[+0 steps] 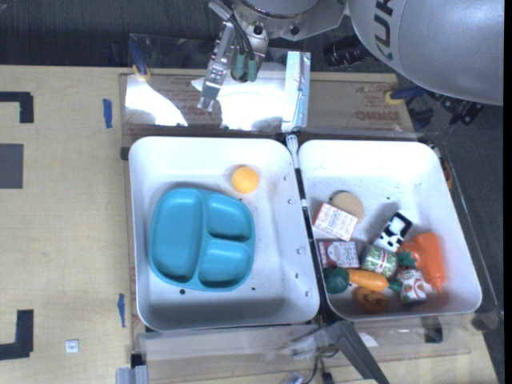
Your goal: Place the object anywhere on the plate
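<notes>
bench (56, 214) of pale wood carries your two white bins, with blue tape marks. the arm (432, 22) is cut off at the top, "ku" readable. the gripper (220, 70) hangs beyond the left bin (160, 154), grip unreadable. the orange ball (245, 179) lies just beside the blue plate (202, 238).

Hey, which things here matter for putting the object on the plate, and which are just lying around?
For the job:
- blue divided plate in the left bin
- yellow ball beside the plate, off it
- tool, raised beyond the bins

Lying about, in the right bin:
- orange carrot
- small food packets
- black-and-white box
</notes>
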